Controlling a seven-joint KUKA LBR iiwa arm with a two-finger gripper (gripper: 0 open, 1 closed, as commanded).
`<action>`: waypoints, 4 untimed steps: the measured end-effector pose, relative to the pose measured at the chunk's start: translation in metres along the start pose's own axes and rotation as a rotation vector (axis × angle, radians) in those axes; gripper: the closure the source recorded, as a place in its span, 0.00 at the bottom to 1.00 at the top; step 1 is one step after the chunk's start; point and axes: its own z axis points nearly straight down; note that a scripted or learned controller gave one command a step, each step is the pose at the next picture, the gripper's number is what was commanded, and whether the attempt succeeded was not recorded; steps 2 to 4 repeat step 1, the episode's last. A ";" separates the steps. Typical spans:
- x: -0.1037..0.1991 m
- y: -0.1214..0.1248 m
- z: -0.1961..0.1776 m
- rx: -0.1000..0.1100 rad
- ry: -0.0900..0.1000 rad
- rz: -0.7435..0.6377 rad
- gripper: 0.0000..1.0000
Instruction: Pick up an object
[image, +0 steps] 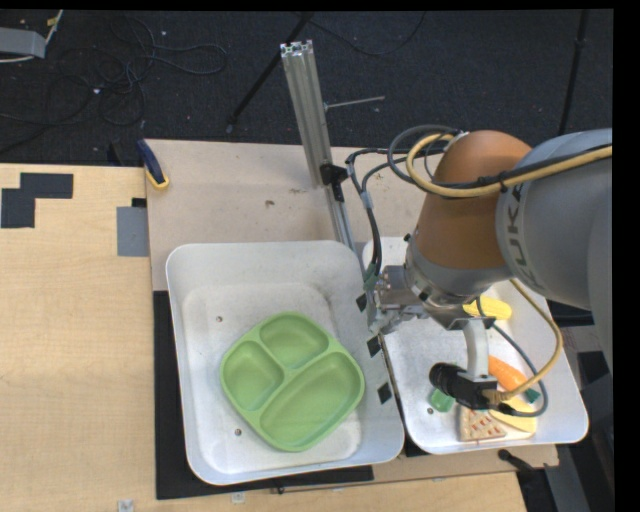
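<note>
The arm (470, 220) leans in over the right bin (415, 432). Its gripper (398, 305) sits at the edge that borders the left bin (190, 300). Whether it is open or closed I cannot tell (the wrist covers it from above), and nothing shows as held. The likely targets lie loose in the right bin: a yellow piece (495, 308), an orange piece (508, 374), a small green piece (440, 401) and a tan waffle-patterned piece (484, 427). A green divided plate (292, 380) lies flat in the left bin. It looks too broad to pinch easily, so the small pieces seem the better pick.
</note>
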 end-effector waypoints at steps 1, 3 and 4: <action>0.045 -0.008 -0.007 0.000 -0.001 0.000 1.00; 0.045 -0.008 -0.007 0.000 -0.001 0.000 1.00; 0.045 -0.008 -0.007 0.000 -0.001 0.000 1.00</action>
